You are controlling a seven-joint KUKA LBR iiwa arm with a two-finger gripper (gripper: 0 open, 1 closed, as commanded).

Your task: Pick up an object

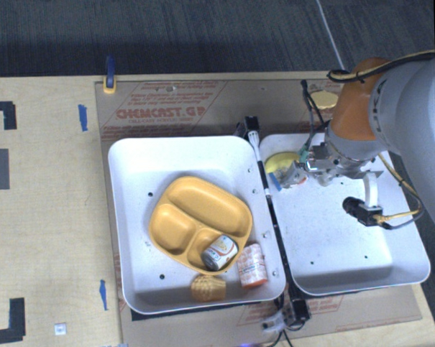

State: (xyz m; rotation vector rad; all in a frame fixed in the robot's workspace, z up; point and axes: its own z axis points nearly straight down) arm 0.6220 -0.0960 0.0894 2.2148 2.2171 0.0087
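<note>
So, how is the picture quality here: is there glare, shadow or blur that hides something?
In the camera view the light is even and soft; the left bin is bright white but keeps its detail. The yellow tray throws only a faint shadow. The arm is large and slightly soft, and near the gripper the small yellow object is blurred, hard to identify.

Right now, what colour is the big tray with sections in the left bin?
Yellow. The sectioned tray shows clearly in the camera view.
</note>
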